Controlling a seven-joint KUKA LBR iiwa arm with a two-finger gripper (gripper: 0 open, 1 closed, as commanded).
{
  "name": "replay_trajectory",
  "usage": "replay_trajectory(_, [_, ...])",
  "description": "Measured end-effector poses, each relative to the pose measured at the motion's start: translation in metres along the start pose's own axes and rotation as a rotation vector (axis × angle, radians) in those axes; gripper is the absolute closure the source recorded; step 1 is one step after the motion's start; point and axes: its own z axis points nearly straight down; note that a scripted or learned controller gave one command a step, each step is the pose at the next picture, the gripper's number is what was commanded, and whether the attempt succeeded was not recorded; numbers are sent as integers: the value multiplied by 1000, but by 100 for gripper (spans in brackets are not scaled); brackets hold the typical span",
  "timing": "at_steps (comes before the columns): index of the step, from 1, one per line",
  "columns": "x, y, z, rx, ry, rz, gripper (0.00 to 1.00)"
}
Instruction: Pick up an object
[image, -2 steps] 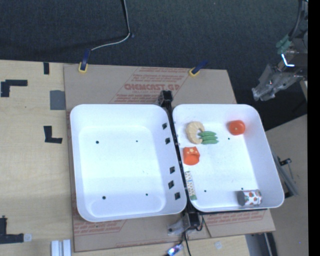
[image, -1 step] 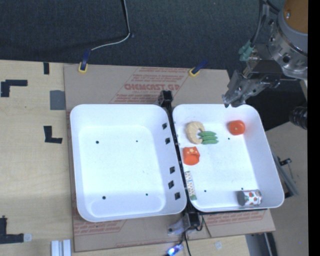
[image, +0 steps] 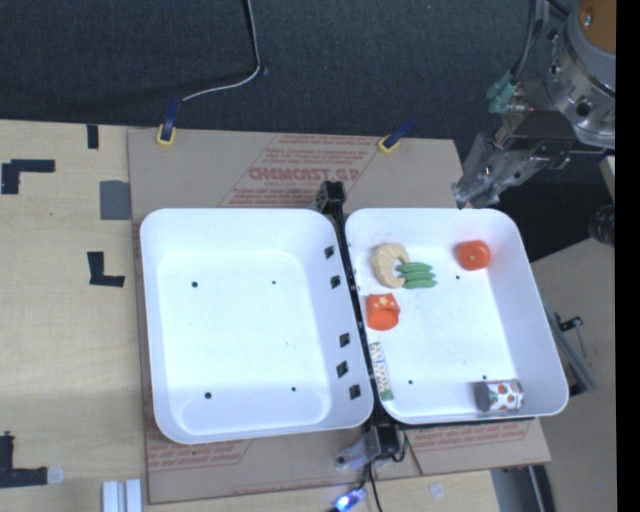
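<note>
The gripper (image: 478, 188) is held above the right bin's (image: 530, 300) far rim, jaw state indiscernible, while the nearest candidate, a red tomato-like object (image: 473, 255), lies just below, ungrasped.

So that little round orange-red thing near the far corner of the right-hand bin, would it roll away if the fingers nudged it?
Probably. The orange-red ball looks rounded, so a sideways nudge would likely send it rolling across the smooth floor of the right bin. It sits close to the bin's far wall, which should stop it. It looks small, so likely light. The gripper is outside the bin's rim.
</note>
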Motion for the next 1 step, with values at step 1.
replay_trajectory(1, [0, 0, -10, 1, 0, -1, 100])
